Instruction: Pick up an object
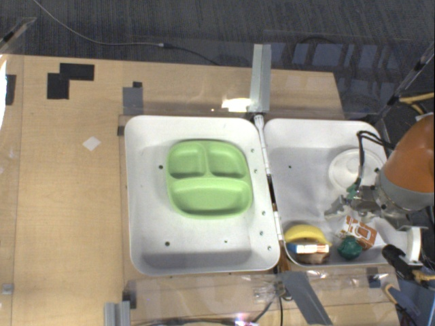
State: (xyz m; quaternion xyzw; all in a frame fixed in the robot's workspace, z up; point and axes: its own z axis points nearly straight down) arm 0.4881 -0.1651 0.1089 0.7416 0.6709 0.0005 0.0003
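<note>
We judge the pick not yet done: our gripper [349, 206] (whether open or closed, we cannot tell) hangs over the right bin's [299, 151] near edge, just above the orange-and-white packet [362, 231] lying there.

bins: 2 [143, 182] [299, 148] | green divided plate: 1 [207, 178] | banana: 1 [305, 234] | green ball: 1 [350, 248] | white dish: 1 [345, 168]

Reaching in from the right, orange band above the wrist [411, 158]. Gripper [353, 206] low, pointing left. Fingers hard to make out.
</note>
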